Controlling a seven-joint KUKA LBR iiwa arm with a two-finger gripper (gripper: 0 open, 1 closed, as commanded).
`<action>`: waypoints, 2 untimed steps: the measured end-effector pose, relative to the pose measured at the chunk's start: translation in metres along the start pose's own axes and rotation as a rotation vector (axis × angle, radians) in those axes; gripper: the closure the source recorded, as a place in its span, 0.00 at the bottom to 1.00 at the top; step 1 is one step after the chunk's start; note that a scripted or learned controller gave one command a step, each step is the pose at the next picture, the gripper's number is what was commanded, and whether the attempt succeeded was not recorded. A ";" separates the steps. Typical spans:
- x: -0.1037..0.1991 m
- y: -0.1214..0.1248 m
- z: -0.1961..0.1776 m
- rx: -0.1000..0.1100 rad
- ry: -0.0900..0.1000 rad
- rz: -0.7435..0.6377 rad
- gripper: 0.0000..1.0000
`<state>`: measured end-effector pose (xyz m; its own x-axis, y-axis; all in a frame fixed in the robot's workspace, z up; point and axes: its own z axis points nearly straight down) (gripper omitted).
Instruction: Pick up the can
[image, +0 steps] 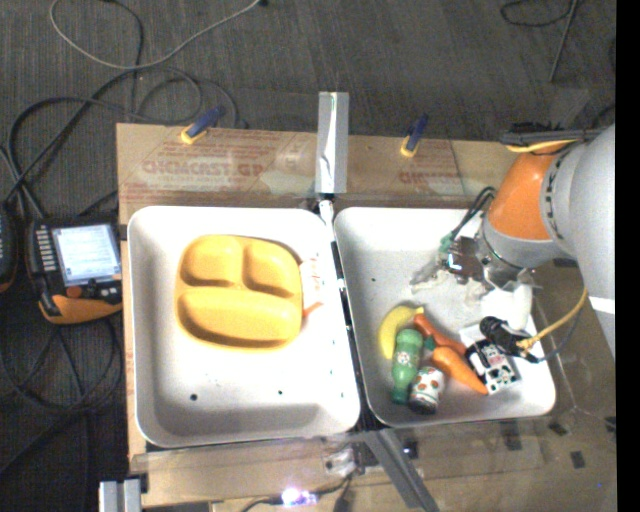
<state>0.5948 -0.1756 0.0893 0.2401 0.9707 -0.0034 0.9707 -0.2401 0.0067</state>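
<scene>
Camera view showed the can (427, 389) lying at the near edge of the right bin (380, 290), below and a little left of the fingers, touching a green bottle (406, 362) and a carrot (455, 362). Farther back, the gripper (455, 268) hung over the bin floor, apart from the can. I could not tell if its fingers were apart or together.

Left bin (160, 400) holds a divided tray (240, 290) toward its back. Right bin (380, 240): banana (393, 327), bottle (406, 362), can (427, 388) and carrot (455, 362) clustered near the front edge; gripper (462, 268) above its back right part.
</scene>
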 end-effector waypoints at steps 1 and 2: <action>0.006 -0.004 0.000 -0.007 0.001 0.046 0.00; -0.020 -0.006 -0.001 -0.005 0.008 0.311 0.00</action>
<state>0.5842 -0.1939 0.0904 0.5254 0.8508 0.0073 0.8507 -0.5255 0.0114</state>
